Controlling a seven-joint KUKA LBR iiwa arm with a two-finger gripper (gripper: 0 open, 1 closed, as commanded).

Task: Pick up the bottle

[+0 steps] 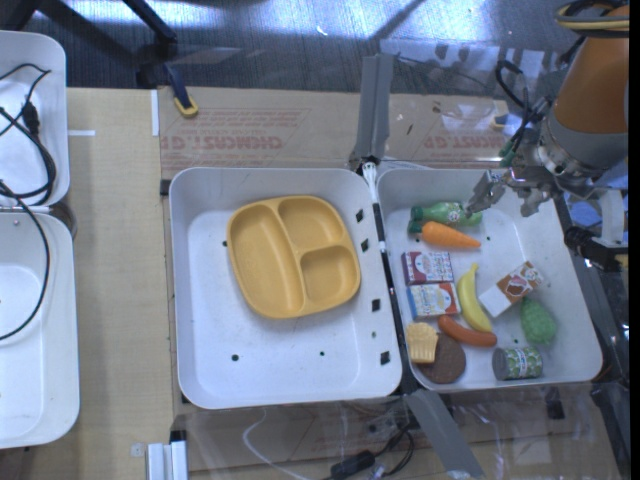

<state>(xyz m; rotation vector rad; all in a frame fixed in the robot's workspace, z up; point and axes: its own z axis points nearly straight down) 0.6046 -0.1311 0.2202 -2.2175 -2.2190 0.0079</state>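
We see the pincer [487,194] at the top of the right bin [575,278], just beside the green bottle [441,213]. Its dark tips are low, near the bottle's right end, but we cannot tell if they are wide or narrow, and nothing sits between them that we can see. The bottle lies on its side at the back of the right bin, touching the orange carrot [450,235] just in front of it. So we think the bottle is not picked up yet; the grab and the lift are left to do. Below the carrot are two small red boxes [431,283], a banana [472,299], a sausage [467,332], a little carton [510,288], a green can [518,363] and a cookie [447,361]. In the left bin [200,358] lies a yellow plate with three parts [293,256]. Both bins rest on the surface [110,268].
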